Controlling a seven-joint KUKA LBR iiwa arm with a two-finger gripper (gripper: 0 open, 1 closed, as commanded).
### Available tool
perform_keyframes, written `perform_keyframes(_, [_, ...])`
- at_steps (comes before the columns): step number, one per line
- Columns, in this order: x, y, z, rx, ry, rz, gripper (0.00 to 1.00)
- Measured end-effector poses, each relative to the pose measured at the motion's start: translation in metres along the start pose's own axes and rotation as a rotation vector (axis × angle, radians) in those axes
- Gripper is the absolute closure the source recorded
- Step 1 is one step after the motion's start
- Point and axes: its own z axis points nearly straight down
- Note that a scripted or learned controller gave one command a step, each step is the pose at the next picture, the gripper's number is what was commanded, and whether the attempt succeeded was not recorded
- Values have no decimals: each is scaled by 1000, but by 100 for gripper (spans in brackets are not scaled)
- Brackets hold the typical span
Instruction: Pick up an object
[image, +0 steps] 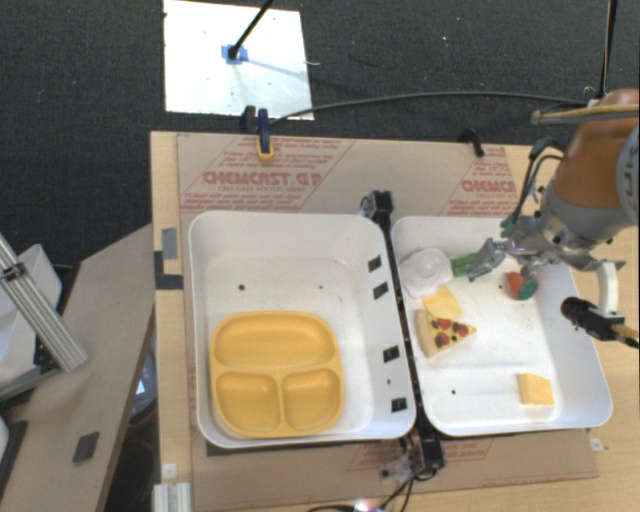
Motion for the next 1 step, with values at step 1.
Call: perform_keyframes(1, [0, 3, -8, -12, -2, -2, 0])
